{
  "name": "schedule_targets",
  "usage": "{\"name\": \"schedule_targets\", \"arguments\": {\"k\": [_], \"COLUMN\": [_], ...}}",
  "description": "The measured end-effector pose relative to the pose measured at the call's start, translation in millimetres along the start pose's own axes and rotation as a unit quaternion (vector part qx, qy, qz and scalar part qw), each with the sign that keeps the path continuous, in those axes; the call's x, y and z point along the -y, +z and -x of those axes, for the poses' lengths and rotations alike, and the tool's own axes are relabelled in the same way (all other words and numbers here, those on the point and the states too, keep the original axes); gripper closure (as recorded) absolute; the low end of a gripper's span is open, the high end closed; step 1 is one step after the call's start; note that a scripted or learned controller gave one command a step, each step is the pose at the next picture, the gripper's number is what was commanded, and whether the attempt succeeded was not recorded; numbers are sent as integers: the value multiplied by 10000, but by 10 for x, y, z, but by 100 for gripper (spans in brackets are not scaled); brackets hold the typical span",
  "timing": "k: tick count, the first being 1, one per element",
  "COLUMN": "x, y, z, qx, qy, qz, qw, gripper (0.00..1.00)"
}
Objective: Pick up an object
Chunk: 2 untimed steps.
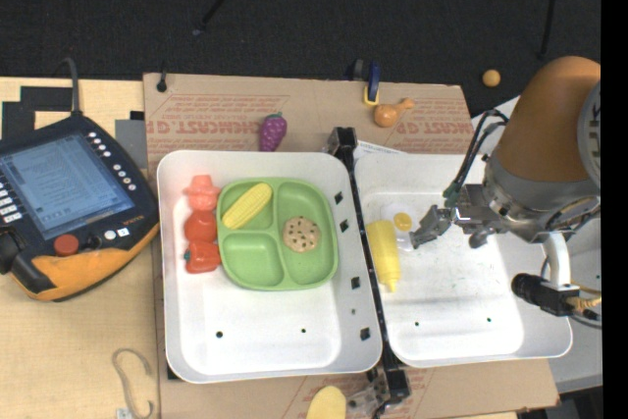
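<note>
Camera view shows the arm's jaws [424, 233] low over the right bin [471, 329], just right of a yellow bottle-shaped toy [384, 255] lying by that bin's left wall, with a small yellow piece [402, 222] just beside the tips. Whether the jaws are spread or closed I cannot tell, and nothing sits visibly between them. This looks like the approach step, and the next move calls for shifting left over the toy before closing.
</note>
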<state>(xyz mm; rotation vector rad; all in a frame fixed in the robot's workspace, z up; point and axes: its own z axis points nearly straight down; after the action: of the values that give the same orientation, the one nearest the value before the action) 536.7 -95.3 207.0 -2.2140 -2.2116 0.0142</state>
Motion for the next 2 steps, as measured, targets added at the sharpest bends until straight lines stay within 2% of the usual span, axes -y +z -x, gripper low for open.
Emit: {"name": "schedule_targets", "arguments": {"k": [1,2], "x": [-27,39], "y": [-67,521], "z": [4,57], "qx": [10,2], "qy": [-8,-7], "qz": [68,31], "qw": [10000,10000], "gripper": [0,0]}}
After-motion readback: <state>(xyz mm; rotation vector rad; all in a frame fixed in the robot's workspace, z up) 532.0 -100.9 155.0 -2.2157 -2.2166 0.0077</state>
